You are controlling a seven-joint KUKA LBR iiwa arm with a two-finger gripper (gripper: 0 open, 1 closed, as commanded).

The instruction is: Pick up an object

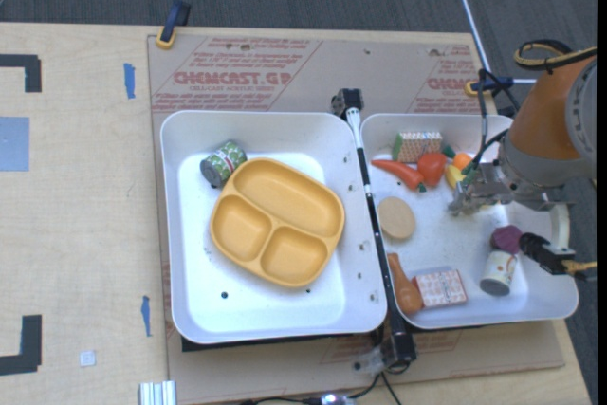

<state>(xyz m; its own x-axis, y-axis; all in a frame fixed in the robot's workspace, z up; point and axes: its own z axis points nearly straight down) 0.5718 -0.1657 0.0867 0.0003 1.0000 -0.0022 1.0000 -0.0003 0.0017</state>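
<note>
Yellow tray (276, 221), can (223, 163), left bin (180, 232)

Grey KUKA arm (579, 123) with rounded, smooth casing. Broad orange band (545, 123) wraps segment above wrist, glossy finish. Below band, darker grey cylindrical wrist section (536, 171). Black cables (493, 133) loop along arm's side; yellow-and-black cable loop (541, 55) near upper joint. Metallic two-finger gripper (467, 199), silver-grey, small bracketed parts, possibly screws, detail too blurred to confirm. Black connector with yellow tip (550, 256) hangs beneath wrist.
</note>
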